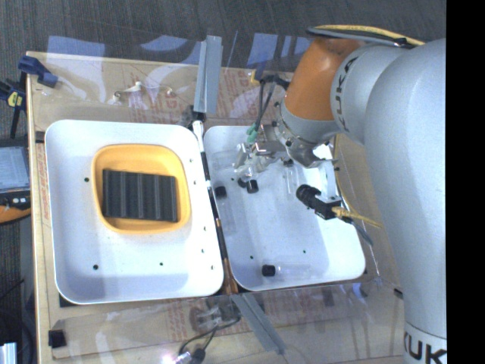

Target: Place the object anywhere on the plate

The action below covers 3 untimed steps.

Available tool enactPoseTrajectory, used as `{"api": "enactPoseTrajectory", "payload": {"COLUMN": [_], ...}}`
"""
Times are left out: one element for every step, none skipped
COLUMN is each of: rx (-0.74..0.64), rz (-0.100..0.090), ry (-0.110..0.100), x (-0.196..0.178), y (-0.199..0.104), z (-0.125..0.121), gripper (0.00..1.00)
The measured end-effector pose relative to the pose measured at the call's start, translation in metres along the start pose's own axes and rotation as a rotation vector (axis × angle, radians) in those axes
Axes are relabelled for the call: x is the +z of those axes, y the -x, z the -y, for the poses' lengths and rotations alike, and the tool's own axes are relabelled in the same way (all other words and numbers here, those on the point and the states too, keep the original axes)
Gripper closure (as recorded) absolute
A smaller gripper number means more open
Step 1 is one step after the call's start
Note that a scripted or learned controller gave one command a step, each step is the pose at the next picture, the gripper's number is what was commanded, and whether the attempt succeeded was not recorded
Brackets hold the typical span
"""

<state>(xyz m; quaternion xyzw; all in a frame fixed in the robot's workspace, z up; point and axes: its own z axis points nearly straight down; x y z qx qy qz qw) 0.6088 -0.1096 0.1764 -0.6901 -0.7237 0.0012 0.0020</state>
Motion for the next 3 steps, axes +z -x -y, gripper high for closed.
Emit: {"api": "enactPoseTrajectory", "payload": {"rx": [-0.221,-0.221,-0.216], "rz": [0.002,0.002,0.002], "ry": [0.003,0.003,0.002], "x": [-0.019,-0.020,-0.032], "y": [-0.070,-0.070,-0.119], "z": [-0.008,-0.008,-0.002], "gripper": [1.00,0.00,0.00]}}
